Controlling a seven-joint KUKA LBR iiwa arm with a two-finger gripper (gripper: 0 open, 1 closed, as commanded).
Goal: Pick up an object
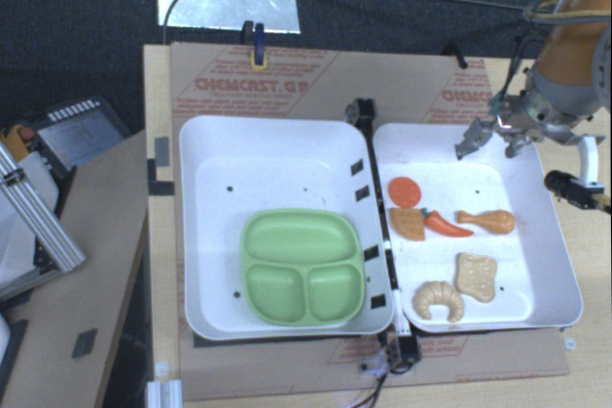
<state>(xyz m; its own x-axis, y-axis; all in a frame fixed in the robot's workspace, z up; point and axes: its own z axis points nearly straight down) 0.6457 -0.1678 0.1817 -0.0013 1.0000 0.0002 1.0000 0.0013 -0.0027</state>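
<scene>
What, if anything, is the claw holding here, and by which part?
Nothing: the claw hangs open above the right bin's far edge, apart from the food toys.

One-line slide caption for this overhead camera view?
Gripper hovers over right bin of toy food; green tray in left bin.

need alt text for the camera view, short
Gripper hovers over the far edge of the right bin, which holds toy foods: tomato, carrot, drumstick, croissant. The left bin holds a green divided plate.
</scene>
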